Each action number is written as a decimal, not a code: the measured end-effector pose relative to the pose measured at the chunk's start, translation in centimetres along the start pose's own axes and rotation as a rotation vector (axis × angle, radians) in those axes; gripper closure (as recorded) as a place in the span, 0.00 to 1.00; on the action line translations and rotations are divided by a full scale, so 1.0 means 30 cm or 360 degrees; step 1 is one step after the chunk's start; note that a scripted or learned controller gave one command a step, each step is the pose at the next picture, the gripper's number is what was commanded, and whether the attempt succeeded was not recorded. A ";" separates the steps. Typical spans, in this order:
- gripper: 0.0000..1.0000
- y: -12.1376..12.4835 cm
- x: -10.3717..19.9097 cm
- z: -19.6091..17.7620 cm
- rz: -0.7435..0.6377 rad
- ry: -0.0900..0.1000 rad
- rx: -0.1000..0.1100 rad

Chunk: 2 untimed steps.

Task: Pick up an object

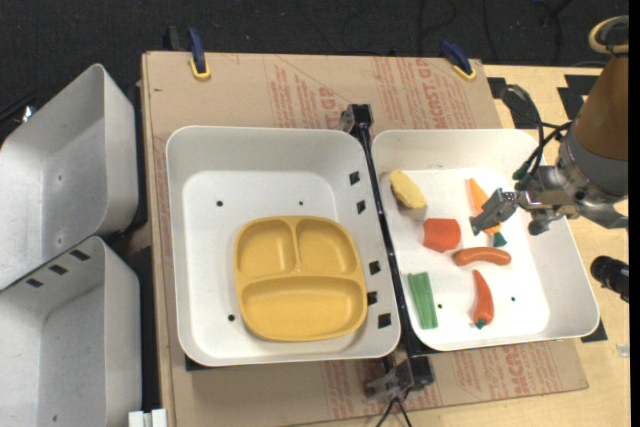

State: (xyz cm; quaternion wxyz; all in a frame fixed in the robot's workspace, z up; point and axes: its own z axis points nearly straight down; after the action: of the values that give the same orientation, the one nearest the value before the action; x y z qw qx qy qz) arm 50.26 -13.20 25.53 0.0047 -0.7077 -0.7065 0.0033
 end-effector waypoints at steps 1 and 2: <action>0.00 0.007 0.001 -0.017 -0.0004 -0.0003 -0.0016; 0.00 0.003 0.019 0.193 -0.0001 -0.0001 -0.0007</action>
State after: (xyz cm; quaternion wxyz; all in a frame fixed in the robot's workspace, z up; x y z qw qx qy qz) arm 50.28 -12.61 19.73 0.0030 -0.7075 -0.7068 0.0018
